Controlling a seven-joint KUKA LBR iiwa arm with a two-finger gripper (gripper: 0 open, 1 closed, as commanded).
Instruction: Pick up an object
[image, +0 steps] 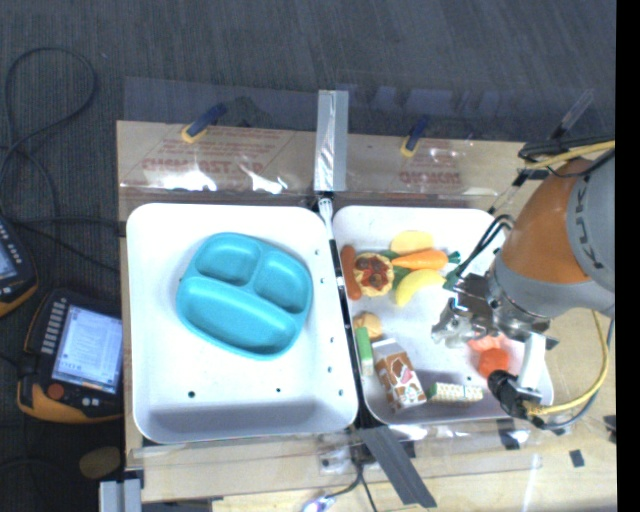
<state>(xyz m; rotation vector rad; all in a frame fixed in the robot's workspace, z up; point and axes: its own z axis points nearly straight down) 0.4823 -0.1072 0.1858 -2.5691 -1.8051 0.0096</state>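
Nearest, in the right bin (470, 215): a carton (397, 376) and a small packet (456, 392) along its front wall. Gripper (458, 325) low over the bin's middle, a red object (492, 353) just beside it; grip state cannot be told. Farther back: banana (413, 287), carrot (420, 260), lemon (411, 241). Left of the bin: blue tray (243, 292).

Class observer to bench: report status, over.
Gripper low in right bin. Nothing seen held. Red toy beside it; carton nearby.

Single overhead camera, slanted, probably mid-distance, framing both bins (140, 300).
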